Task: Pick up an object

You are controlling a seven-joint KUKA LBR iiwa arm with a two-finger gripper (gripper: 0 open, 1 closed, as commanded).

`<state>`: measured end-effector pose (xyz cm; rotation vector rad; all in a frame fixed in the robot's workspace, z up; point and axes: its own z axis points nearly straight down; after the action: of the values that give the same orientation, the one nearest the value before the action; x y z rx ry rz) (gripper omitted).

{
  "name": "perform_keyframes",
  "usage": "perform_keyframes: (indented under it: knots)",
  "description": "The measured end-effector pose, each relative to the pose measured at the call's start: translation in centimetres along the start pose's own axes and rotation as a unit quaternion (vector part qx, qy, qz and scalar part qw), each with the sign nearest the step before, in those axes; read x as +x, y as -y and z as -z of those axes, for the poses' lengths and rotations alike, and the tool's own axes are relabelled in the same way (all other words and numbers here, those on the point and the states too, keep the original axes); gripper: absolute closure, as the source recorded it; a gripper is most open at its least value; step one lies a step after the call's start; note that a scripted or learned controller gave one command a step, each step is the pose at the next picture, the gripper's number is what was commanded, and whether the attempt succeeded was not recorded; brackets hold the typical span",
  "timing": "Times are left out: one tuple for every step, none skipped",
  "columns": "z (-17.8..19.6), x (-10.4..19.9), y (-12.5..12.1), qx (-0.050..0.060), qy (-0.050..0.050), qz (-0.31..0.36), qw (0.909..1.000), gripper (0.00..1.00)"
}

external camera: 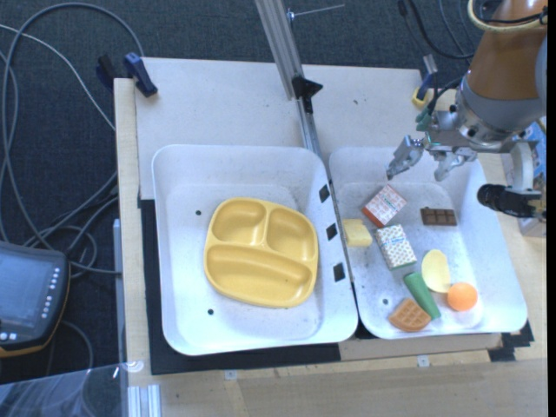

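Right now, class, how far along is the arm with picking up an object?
Done: the gripper hangs open above the right bin's far end. In hand: nothing lies between its fingers. Left: descending and closing on something; the red-and-white box and chocolate bar lie nearest, all items resting in that bin.

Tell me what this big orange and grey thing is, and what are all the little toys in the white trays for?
That is a robot arm. At its end is a gripper, a claw with two fingers, spread open and holding nothing. The picture comes from a camera fixed above the bench, looking down. There are two white trays. The left bin holds a yellow plate with sections. The right bin holds toy food: a red and white box, a chocolate bar, a patterned box, a yellow block, a green vegetable, a waffle, a yellow slice and an orange ball. The robot's job is to pick one up; its claw hangs above the far end of that tray.
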<state>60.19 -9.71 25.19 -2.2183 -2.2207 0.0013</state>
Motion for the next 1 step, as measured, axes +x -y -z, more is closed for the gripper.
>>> perform_keyframes:
  knots:
    - [0.00, -0.01, 0.00, 0.000, 0.000, 0.000, 1.0000, 0.00]
